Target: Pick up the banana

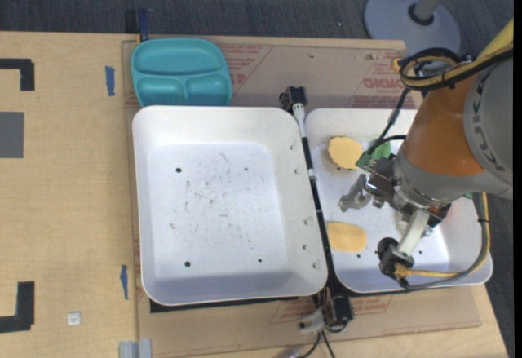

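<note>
The bench [65, 185], a tan board with black and blue tape marks, carries the two white bins side by side. The left bin [155, 136] is scuffed and speckled on its floor. The right bin [477, 267] is partly covered by the arm [444, 136], whose grey body and orange band reach in from the right and hang over the bin's middle and right part. A teal tray [181, 71] with three compartments sits just behind the left bin, touching its far rim. A round grey stand base [408, 15] rests on the dark carpet beyond the bench. The gripper [356, 192], a cluster of grey metal, points left over the right bin's floor; whether it is open or closed cannot be told, and nothing is visibly caught in it. The banana cannot be picked out with certainty. What comes closest are two yellow pieces lying in the right bin near its left wall, both smooth, rounded and squat rather than long and curved. The upper yellow piece [344, 152] lies just behind the gripper, beside a small green thing [379, 151]. The lower yellow piece [347, 237] lies in front of the gripper, apart from it. A thin yellow cable [440, 273] runs along the bin's near edge.
</note>
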Controlling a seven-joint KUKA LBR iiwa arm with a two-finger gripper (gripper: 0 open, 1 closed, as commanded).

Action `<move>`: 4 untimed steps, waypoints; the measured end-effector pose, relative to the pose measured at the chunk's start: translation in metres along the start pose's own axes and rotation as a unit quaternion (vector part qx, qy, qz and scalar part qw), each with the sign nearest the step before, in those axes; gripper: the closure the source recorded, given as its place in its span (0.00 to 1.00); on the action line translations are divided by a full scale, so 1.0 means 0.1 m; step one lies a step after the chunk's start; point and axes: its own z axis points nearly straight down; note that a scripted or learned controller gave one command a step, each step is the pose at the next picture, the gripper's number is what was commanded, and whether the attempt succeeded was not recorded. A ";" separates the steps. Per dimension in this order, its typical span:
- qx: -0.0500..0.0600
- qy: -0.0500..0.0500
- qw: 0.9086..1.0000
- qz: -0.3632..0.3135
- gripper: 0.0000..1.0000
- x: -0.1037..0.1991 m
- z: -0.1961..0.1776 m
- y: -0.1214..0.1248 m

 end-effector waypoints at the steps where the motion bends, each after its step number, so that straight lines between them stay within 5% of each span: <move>1: -0.001 0.000 1.000 0.000 0.00 0.00 0.00 0.00; 2: -0.001 0.001 1.000 0.001 1.00 0.00 -0.10 0.01; 3: -0.001 0.000 1.000 0.000 1.00 0.01 -0.20 0.01; 4: -0.003 0.000 0.997 -0.078 1.00 -0.67 -0.49 0.45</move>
